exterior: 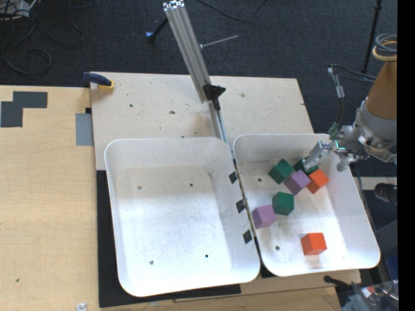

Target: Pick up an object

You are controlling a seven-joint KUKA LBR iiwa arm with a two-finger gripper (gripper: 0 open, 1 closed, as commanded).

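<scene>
So the jaws are down in the right bin, upper right of the frame, right over a tight little cluster of blocks. Honestly can't tell if they're apart or together from here, and nothing is visibly between them. Just under the tip sit a purple block and an orange block, touching each other, with a green block just to their left. A bit lower there's another green block next to a second purple block near the bin's left wall. A lone orange block sits toward the lower right. The left bin is beside it on the tabletop.
</scene>
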